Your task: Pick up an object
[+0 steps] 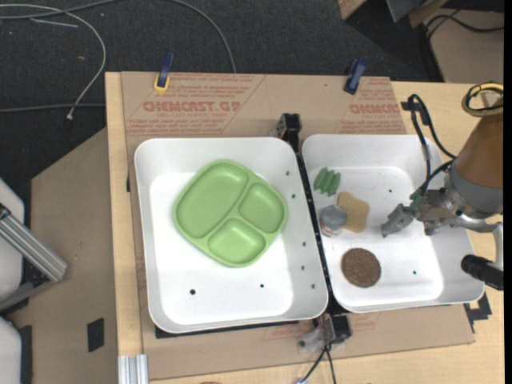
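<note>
The gripper (398,219) is seen low over the right bin (416,282), fingers spread and grasping nothing; the tan block (355,212) lies at nine o'clock from them, near.

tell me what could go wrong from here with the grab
The grey round piece and the tan block sit touching, so a grasp on one may shove or catch the other. The claw hangs over bare bin floor, to the right of every item, so closing here would likely grab nothing. The brown disc lies flat and may slip.
</note>
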You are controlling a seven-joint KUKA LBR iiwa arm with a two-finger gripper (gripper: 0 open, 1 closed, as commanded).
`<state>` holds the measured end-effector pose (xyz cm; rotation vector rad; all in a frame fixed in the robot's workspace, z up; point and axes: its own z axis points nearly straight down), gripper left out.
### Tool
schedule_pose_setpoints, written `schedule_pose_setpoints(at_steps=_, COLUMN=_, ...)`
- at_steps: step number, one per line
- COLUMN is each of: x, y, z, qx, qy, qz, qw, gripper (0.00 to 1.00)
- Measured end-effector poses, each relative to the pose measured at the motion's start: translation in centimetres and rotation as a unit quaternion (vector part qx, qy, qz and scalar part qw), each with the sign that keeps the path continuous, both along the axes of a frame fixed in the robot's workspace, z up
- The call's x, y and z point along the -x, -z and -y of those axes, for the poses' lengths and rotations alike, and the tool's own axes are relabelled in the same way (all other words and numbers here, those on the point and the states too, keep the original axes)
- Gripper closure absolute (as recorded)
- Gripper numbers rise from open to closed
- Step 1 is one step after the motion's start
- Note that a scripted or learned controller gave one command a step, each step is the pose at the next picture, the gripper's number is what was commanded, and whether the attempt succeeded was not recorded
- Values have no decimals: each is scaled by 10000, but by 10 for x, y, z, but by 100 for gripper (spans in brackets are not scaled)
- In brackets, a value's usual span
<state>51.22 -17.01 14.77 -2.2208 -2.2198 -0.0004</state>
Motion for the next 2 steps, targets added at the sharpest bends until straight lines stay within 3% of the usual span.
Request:
schedule_pose_setpoints(at_steps=1, x=2, y=58, z=9, qx=-11, qy=4, qz=-34, qw=10000, gripper=0)
schedule_pose_setpoints(at_steps=2, x=0, y=43, z=8, qx=-3, qy=1, qz=5, qw=10000, gripper=100)
